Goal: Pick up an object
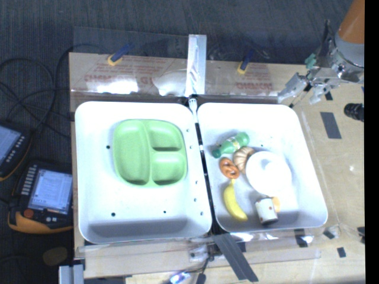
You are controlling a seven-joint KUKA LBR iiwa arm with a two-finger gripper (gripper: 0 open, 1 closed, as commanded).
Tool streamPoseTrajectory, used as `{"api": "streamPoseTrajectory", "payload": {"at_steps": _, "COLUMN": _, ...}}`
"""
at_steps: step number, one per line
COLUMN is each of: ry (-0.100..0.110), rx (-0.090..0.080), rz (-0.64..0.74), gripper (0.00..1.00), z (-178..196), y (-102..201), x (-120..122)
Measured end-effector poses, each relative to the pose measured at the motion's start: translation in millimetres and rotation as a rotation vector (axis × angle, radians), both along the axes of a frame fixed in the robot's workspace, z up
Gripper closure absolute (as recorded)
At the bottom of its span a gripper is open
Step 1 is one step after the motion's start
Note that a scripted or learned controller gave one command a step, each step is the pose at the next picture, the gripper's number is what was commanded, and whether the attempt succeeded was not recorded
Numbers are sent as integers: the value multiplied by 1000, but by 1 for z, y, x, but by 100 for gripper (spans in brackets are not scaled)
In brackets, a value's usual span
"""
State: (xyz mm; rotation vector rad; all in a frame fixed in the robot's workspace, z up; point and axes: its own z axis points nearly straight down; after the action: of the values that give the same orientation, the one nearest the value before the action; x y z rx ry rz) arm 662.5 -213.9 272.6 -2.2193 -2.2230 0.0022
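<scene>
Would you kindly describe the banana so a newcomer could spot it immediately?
Look in the right bin, along its left side toward the near edge. The banana lies there below the orange pretzel, left of the white plate. It is the only long, curved, plain yellow item.

Found no readable text anywhere. Noticed faint red print on the clear sheet (118, 76) along the back of the bench (349, 170), too blurred to read. Saw lit screens on two handheld devices (50, 191) at left, contents too small to make out.
</scene>
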Motion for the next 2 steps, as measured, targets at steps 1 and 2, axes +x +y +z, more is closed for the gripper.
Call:
{"api": "streamPoseTrajectory", "payload": {"at_steps": 1, "ry": 3, "rx": -1, "rz": -384, "gripper": 0, "z": -77, "y": 83, "x": 6}}
{"api": "streamPoseTrajectory", "payload": {"at_steps": 2, "ry": 0, "rx": -5, "rz": -378, "gripper": 0, "z": 15, "y": 25, "x": 4}}
